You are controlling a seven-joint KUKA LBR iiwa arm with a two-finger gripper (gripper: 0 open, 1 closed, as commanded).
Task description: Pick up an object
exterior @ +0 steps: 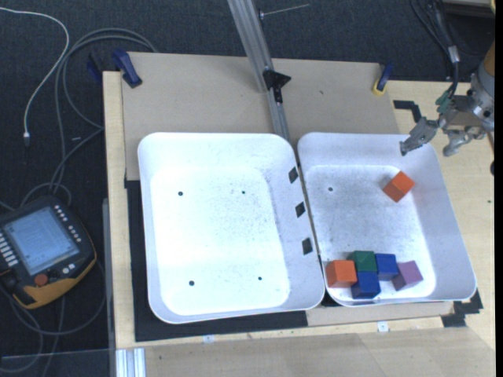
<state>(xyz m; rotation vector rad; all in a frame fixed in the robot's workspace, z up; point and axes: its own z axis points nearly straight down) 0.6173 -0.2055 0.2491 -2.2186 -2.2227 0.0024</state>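
Observation:
My gripper (434,141) hangs over the back right corner of the right bin (354,218), open, with nothing between its fingers. An orange block (398,186) lies alone in that bin, just in front of the gripper and slightly to its left. Along the bin's front edge sits a cluster: an orange block (341,272), a green block (363,260), two blue blocks (386,265) (365,284) and a purple block (409,273).
The left bin (212,226) sits beside the right one. A slanted metal pole (250,30) ends at the back between the bins. Blue clamps (126,67) (383,77) hold the board's back corners. A teach pendant (39,246) and cables lie off the bench at left.

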